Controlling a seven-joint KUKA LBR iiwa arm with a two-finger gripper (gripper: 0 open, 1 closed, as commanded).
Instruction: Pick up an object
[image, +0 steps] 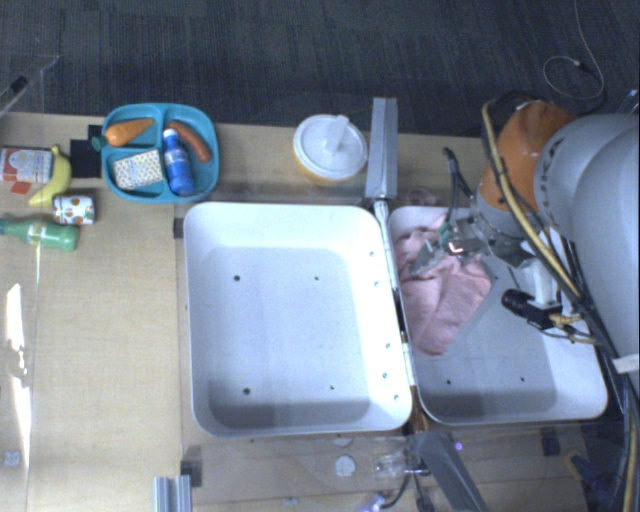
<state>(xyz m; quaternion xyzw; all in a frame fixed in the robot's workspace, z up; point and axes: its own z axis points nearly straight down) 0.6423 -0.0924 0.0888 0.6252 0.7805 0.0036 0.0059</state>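
Pink cloth (447, 300) directly beneath the hand (452, 246)

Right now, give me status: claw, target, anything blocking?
Claw low in right bin, over pink cloth; grip not readable. Cloth crumpled against the bin's left wall. Nothing else beside the cloth.

— What sort of place is this?

— A robotics lab. A grey arm (590, 200) with bundled cables reaches over a pale wood bench (100, 350) bearing two white bins (290, 225).

— Anything else that says lab?

— Test props sit along the bench's far edge: a blue tray (205, 135) of toy food, a toy banana (55, 175), a small can (75, 209), a green bottle (45, 234), a lidded cup (330, 147). Dark carpet (300, 45) lies beyond.
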